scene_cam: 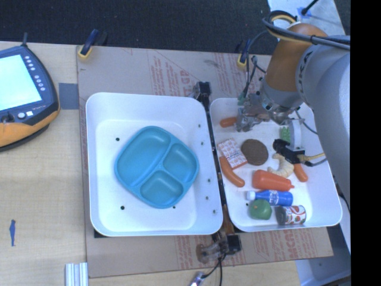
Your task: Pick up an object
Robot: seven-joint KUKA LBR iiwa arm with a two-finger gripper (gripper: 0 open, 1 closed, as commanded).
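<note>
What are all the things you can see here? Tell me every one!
Divided plate: 1, blue, left bin.
Round patty: 1, brown, right bin.
Hot dog: 1, orange-red, right bin's left side.
Carrot: 1, orange, right bin, middle.
Bottle: 1, blue and white, below the carrot.
Green fruit: 1, right bin's near edge.
Can: 1, red and white, beside the green fruit.
Control tablet: 1, orange-edged, far left.
Gripper: 1, grey, right bin's far end.

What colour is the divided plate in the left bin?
Light blue; the divided plate shows plainly in the camera view, lying in the white left bin.
</note>
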